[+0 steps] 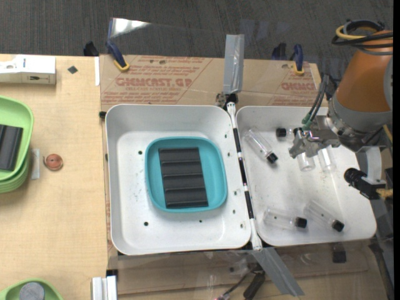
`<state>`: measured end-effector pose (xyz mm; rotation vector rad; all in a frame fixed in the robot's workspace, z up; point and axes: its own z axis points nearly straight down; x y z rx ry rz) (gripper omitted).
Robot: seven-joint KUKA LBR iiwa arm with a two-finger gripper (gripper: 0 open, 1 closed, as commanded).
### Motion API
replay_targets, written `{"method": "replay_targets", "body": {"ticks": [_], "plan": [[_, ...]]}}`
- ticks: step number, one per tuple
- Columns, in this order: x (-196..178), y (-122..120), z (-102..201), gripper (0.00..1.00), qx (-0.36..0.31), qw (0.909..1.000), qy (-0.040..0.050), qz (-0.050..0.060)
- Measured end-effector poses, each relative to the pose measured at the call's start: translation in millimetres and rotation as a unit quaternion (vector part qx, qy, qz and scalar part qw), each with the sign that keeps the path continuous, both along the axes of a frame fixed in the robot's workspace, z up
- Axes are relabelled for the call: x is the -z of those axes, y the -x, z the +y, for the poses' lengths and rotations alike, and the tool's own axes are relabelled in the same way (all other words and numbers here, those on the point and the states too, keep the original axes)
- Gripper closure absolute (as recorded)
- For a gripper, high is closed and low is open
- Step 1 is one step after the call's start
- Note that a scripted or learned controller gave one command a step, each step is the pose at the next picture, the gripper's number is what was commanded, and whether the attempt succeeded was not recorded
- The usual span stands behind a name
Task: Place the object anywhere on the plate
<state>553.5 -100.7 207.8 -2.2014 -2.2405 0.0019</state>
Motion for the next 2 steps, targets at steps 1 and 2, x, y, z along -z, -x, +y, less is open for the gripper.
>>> {"method": "replay_targets", "body": {"ticks": [1, 2], "plan": [[17.6, -1.7, 118.0, 1.0, -0.023, 0.9997, 0.0004, 0.001], [17.5, -1.7, 117.8, 0.0, -0.023, 0.9997, 0.0003, 0.001]]}}
